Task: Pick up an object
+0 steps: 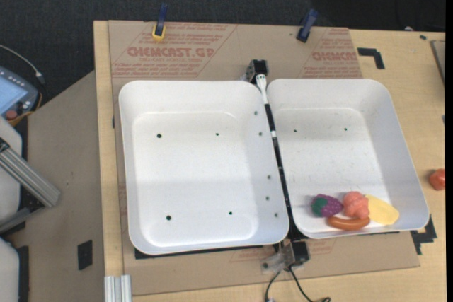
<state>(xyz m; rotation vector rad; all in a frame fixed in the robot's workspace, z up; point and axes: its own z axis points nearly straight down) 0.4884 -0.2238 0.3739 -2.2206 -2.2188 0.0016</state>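
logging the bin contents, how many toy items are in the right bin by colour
purple: 1, the purple toy
pink-red: 1, the pink-red toy
yellow: 1, the yellow toy
orange-red: 1, the curved orange-red toy
total: 4, clustered in the near corner of the right bin

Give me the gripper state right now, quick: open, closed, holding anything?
Gripper: cannot be told from the camera view. The toys, a purple piece, a pink piece, a yellow piece and an orange sausage, lie in the right bin.
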